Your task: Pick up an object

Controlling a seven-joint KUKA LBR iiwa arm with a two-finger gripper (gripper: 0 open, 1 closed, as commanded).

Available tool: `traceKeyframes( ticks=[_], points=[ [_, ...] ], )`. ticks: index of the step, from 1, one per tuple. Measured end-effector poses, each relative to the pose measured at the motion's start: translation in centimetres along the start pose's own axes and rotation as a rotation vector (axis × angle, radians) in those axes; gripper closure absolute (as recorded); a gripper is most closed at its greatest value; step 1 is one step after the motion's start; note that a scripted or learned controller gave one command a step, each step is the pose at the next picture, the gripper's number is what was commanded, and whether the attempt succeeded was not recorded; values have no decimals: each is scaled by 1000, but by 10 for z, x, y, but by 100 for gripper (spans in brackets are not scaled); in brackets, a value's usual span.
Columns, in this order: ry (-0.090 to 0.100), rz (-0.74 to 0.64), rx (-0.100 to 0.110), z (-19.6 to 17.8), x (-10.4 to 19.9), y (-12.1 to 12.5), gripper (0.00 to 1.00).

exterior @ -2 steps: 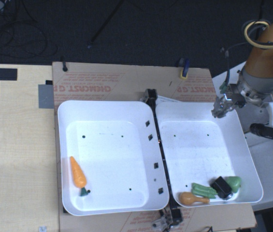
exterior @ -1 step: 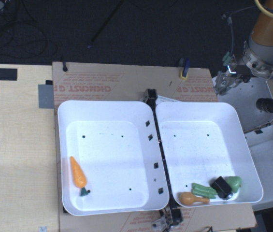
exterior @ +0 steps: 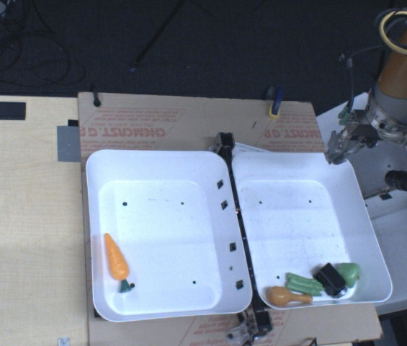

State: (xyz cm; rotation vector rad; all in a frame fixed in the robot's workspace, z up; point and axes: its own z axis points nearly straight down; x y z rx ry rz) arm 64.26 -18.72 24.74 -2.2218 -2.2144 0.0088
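Nothing picked yet. Hand (exterior: pixel 338 152) sits upper right, above right bin (exterior: pixel 376 244) corner, grip state unreadable. Carrot (exterior: pixel 115 256) lower left in left bin (exterior: pixel 91 193); green, black, tan items (exterior: pixel 317 283) clustered lower right.

Both bins, the left one (exterior: pixel 156 166) and the right one (exterior: pixel 300 170), look like smooth white plastic with a faint sheen. They sit on a sheet of matt brown cardboard (exterior: pixel 189 121) printed in red. The bench (exterior: pixel 23 222) beside it has a pale, wood-grain finish. The toy carrot (exterior: pixel 115 256) seems glossy orange plastic, and the green pea pod (exterior: pixel 304 284) looks similarly smooth. The arm (exterior: pixel 394 78) shows a satin orange band over grey metal.
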Motion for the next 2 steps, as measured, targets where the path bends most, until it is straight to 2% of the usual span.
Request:
traceKeyframes(
  ticks=[1,2],
  points=[
    [0,-5,-10,-44,24,1,100],
    [-1,-1,-7,-54,-12,-15,100]
  ],
)
